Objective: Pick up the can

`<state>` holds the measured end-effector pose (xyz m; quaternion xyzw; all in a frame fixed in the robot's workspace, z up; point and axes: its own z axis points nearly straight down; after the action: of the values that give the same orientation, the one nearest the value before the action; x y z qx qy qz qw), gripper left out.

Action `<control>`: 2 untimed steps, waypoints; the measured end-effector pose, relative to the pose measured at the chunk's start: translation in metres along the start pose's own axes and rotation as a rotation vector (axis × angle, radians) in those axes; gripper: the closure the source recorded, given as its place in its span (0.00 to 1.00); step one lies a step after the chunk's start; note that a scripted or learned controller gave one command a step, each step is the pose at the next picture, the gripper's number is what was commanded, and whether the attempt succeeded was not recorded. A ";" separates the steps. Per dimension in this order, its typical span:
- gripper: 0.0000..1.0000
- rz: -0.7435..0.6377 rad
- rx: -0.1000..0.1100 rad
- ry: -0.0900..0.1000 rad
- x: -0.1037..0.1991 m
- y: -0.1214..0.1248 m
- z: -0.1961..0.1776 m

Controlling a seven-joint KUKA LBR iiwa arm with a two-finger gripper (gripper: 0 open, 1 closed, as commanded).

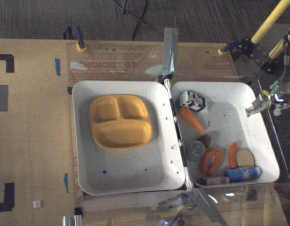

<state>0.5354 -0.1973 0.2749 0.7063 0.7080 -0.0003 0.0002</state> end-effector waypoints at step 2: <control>0.00 0.152 0.000 0.004 -0.017 -0.014 0.150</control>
<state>0.5215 -0.2148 0.1248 0.7580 0.6522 0.0011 -0.0012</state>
